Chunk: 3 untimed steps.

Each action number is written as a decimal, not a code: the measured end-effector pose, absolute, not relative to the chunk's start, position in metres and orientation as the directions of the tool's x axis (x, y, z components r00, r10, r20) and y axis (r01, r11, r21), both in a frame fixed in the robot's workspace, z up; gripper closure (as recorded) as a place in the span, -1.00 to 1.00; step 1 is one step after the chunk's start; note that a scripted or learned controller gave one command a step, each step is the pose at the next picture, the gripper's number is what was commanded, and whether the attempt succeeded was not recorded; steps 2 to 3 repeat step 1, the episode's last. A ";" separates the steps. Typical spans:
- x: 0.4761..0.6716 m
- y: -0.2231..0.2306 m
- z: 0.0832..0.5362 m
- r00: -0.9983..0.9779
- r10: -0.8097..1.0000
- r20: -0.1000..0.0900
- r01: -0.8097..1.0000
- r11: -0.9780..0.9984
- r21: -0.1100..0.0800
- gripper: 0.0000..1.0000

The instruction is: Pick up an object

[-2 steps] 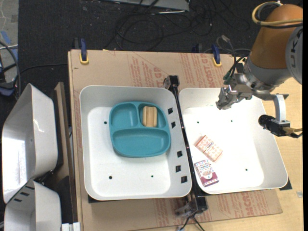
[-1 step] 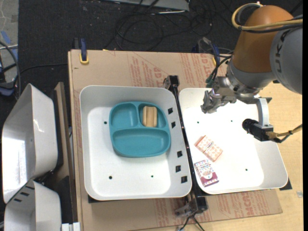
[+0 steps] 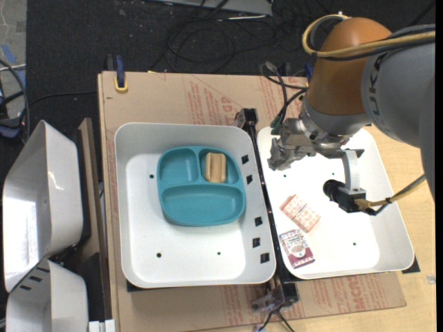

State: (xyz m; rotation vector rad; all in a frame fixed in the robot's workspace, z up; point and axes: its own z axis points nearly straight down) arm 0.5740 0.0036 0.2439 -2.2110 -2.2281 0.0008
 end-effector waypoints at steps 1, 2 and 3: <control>0.563 0.059 0.229 -0.009 1.000 0.002 1.000 0.009 -0.003 1.00; 0.563 0.059 0.229 -0.009 1.000 0.002 1.000 0.009 -0.003 1.00; 0.563 0.059 0.229 -0.009 1.000 0.002 1.000 0.009 -0.003 1.00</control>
